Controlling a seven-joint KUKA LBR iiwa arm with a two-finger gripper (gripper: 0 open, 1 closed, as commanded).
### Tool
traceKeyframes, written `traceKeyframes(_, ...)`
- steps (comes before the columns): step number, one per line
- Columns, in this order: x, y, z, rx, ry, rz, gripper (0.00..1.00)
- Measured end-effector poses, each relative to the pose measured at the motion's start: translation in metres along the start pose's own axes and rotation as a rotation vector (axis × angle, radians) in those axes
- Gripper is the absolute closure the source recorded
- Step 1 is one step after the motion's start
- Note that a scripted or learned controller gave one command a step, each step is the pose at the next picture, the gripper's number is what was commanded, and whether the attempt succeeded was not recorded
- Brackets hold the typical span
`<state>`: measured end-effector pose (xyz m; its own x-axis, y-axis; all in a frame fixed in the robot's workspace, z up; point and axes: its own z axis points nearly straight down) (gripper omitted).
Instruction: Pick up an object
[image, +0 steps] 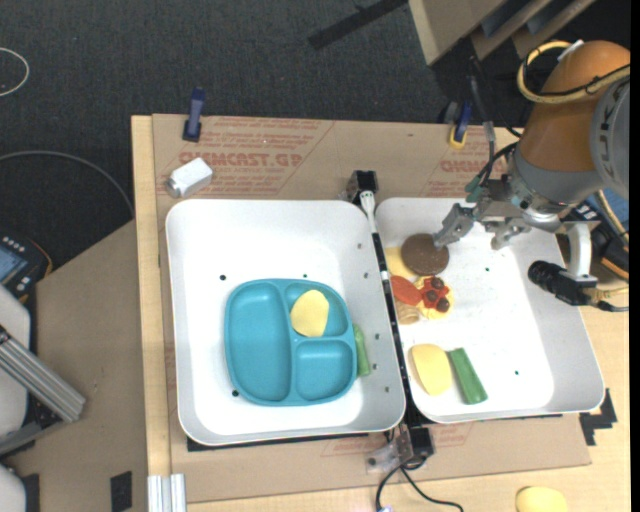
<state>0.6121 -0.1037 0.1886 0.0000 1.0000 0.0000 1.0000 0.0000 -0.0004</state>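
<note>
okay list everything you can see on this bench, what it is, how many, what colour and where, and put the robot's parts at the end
bins: two, white, side by side on the bench
divided tray: one, teal, in the left bin
yellow piece: one, in the tray's upper right compartment
brown disc: one, upper left of the right bin
red and yellow pile: one, just below the brown disc
pale yellow block: one, lower part of the right bin
green block: one, right beside the pale yellow block
clamps: two, blue, back edge of the board
arm: one, grey and orange, upper right
gripper: one, open, above the right bin
</note>
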Motion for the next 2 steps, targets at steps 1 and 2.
traceKeyframes(1,-0.001,0.056,0.108,-0.004,0.001,-0.001,0.0)
traceKeyframes(2,-0.001,0.055,0.092,-0.005,-0.001,-0.002,1.0)
